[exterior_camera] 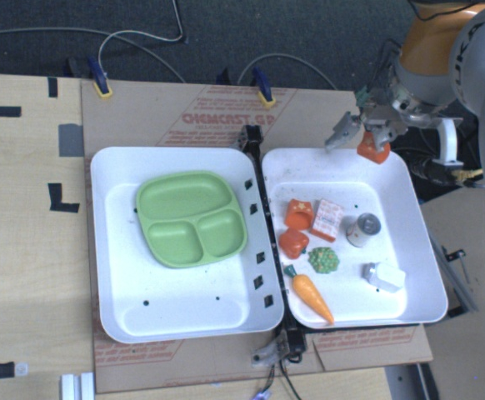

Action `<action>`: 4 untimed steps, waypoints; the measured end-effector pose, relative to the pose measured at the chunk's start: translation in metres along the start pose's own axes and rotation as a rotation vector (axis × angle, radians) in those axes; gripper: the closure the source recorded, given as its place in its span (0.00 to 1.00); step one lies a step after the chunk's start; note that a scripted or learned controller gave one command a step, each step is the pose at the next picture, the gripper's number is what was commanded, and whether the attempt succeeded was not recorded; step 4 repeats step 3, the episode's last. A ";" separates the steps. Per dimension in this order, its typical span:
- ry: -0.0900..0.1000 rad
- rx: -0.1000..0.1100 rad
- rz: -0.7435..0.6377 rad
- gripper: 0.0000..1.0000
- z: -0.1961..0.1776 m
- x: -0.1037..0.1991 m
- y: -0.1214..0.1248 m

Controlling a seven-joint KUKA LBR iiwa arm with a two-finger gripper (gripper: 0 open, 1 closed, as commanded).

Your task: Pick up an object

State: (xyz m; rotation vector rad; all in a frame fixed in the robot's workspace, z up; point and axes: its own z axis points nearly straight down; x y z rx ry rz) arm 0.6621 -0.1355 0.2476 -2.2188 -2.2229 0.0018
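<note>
1. The gripper (366,137) hangs over the far rim of the right bin (417,198), near that bin's far right corner. Its fingers are spread: one grey finger points left, and an orange-red piece (374,150) sits at the other side. Whether that piece is a held object or part of the tool, I cannot tell.
2. The likeliest object to pick lies in the right bin's middle: a small silver can (362,227), with a red-and-white packet (327,219) just left of it and orange blocks (297,227) further left.
3. A toy carrot (312,297) and a green broccoli piece (323,260) lie toward the bin's near left corner; a white-grey item (382,276) lies near the right side.
4. The can is probably light, stiff and smooth, so likely slippery; gripping across its round sides seems best.
5. The can lies nearer the bin's near edge than the gripper, well apart from it, almost straight in from the far rim.
6. The left bin (109,223) carries a green divided plate (191,218).
</note>
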 end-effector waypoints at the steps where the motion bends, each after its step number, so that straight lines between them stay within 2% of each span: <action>1: 0.001 0.004 0.000 0.00 0.129 0.031 -0.045; 2: -0.010 -0.020 0.002 0.00 0.155 0.032 -0.049; 3: -0.009 -0.042 0.000 1.00 0.136 0.033 -0.042; 4: -0.009 -0.042 0.000 1.00 0.136 0.033 -0.042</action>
